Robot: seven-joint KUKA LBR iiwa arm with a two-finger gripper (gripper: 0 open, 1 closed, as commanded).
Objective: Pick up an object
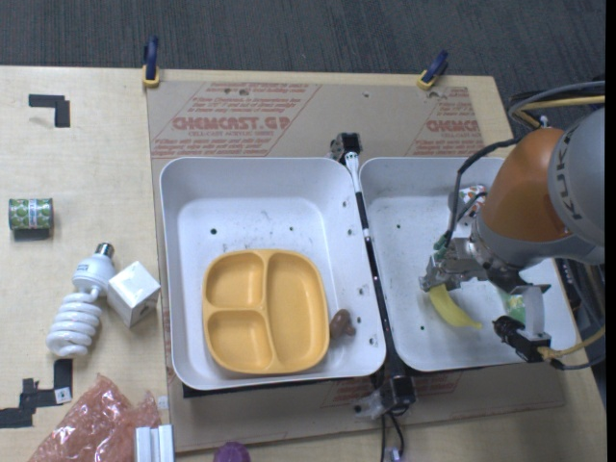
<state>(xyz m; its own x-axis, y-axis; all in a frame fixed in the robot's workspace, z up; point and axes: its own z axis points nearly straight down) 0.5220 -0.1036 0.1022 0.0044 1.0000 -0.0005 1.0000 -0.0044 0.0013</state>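
Dark grey carpet runs along the top of the frame, above a pale wooden bench (87, 162) topped with a brown printed cardboard sheet (250, 114). At far left lie a small green-labelled can (30, 215) on its side, a white spiral light bulb (79, 301) just beside a small white cube (134, 293), and, at the lower left, a crumpled pink mesh bag (96, 426).

Left of centre sits the left shallow white bin (183, 258), holding a yellow three-compartment plastic plate (265, 309) with a small brown roundish lump (341, 324) just off the plate's right edge.

Right of centre is the right shallow white bin (395, 258). A yellow banana-shaped object (452, 310) lies on its floor toward the lower right. The grey arm with its orange band (525, 195) reaches in from the right, and the two-finger gripper (438, 279) sits low in this bin just above the banana's upper left end (touching or apart, I cannot tell). Whether its jaws are wide or narrow cannot be made out, since the wrist hides them.
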